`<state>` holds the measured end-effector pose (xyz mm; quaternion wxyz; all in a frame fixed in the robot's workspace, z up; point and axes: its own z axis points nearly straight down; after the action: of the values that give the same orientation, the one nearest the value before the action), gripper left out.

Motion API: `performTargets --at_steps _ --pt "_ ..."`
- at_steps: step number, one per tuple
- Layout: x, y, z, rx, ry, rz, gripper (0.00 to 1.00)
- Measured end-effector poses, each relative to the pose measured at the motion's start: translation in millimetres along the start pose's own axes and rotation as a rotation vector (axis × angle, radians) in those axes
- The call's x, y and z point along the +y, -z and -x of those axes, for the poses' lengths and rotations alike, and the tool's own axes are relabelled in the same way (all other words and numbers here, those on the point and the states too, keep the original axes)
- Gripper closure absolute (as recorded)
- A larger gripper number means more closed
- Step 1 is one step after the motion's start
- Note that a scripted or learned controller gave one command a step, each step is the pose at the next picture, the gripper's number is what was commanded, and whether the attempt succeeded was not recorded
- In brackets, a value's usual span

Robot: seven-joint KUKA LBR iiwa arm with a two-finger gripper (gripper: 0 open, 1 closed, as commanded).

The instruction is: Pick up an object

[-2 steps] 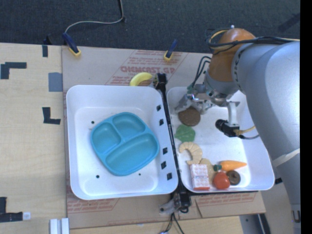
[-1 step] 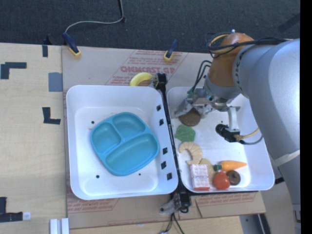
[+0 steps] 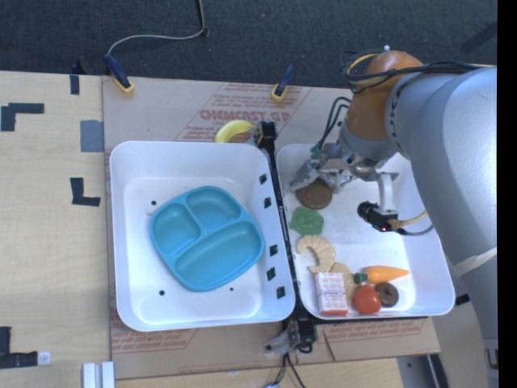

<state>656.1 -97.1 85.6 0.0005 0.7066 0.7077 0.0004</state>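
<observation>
The robot's gripper [image 3: 321, 176] hangs low over the right bin [image 3: 424, 257], right above a brown round cookie [image 3: 314, 195], likely to grab it. I cannot tell how the jaws stand. The blue plate [image 3: 208, 237] sits in the left bin [image 3: 129, 217].

Glossy blue plastic tray [image 3: 208, 237] in smooth white plastic bin [image 3: 129, 217] on matt cardboard [image 3: 161, 111].

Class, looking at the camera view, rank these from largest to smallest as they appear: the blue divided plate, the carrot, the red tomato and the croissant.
1. blue divided plate, by far the largest.
2. croissant and carrot: alike in extent, so I won't separate them.
3. red tomato, the smallest.
</observation>
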Motion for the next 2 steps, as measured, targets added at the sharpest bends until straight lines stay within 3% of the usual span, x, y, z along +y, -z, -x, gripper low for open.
performTargets --at_steps 2 --pt "3.9 -0.1 -2.5 -0.001 -0.001 0.001 0.00"
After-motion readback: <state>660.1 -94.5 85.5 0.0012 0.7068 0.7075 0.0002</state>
